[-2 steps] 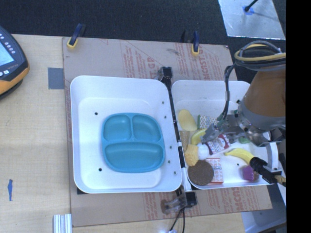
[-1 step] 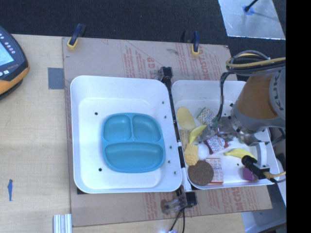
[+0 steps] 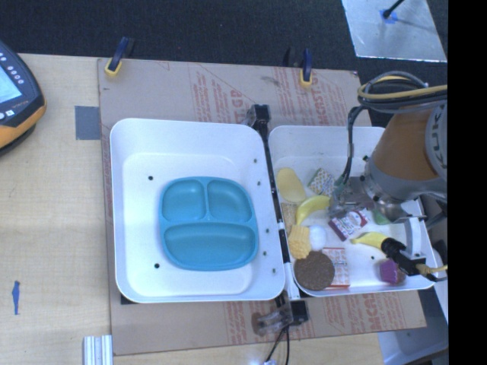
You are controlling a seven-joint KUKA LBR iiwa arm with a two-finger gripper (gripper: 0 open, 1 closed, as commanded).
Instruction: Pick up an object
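We are seeing the gripper (image 3: 351, 201) hanging low in the right bin (image 3: 304, 138), seemingly touching a red-and-white packet (image 3: 348, 223) just nearer; its grip we cannot tell.

Red print runs in lines across the brown cardboard sheet (image 3: 228, 90) that lies under both white bins, along its upper part and again on the strip below the right bin, but the letters are too small and faint to read. A small red-and-white packet (image 3: 348, 224) in the right bin (image 3: 304, 137) bears marks that cannot be made out, and so does the red-printed white card (image 3: 339, 265) beside the brown disc. The yellow-and-grey handheld device (image 3: 14, 93) at the left edge has a lit screen whose content is not legible. No word, number or brand can be read anywhere.
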